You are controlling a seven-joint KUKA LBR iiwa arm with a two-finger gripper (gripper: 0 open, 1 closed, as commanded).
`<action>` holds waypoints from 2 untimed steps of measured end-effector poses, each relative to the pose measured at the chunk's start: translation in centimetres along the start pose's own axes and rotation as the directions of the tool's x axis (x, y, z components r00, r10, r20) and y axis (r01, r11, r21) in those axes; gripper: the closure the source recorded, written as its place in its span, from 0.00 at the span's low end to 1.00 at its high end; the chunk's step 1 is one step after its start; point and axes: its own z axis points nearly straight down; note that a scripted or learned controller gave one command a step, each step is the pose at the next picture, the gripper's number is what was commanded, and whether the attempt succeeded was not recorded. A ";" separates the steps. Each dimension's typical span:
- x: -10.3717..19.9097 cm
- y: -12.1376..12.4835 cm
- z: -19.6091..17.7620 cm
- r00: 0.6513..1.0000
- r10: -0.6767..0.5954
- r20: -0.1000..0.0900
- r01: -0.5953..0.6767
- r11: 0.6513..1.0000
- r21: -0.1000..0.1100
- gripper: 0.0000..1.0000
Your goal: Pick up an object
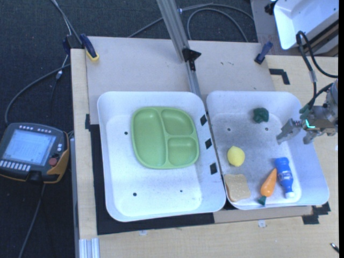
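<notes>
Reaching in from the right, the arm is mostly cut off by the frame edge, so only the wrist and the pincer (pixel 294 133) show, hanging over the right rim of the right bin (pixel 236 104). Its fingers look spread apart with nothing between them, though they are small and a little blurred.

The right bin holds five things. A dark green lump (pixel 261 114) sits toward the far side, its shape hard to make out. A yellow ball (pixel 236 156) lies near the middle. At the near left corner rests a tan sponge (pixel 237 187). Just right of it lies a toy carrot (pixel 268 183), its long axis running from near-left to far-right, the green stem end nearest me. Beside the carrot, on its right and about touching it, lies a blue bottle (pixel 284 176) with a white cap at the near end; it runs roughly near to far.

The left bin (pixel 115 144) carries a green divided plate (pixel 164 137) with three compartments.

Both bins sit on the pale surface (pixel 140 63). A handheld control pendant (pixel 33 152) lies on the floor to the left.
</notes>
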 end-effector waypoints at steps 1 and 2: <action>0.0 0.0 0.0 1.000 0.000 0.000 0.000 1.000 0.000 0.00; 0.6 -0.3 4.4 1.000 0.000 -0.002 0.000 1.000 0.004 0.00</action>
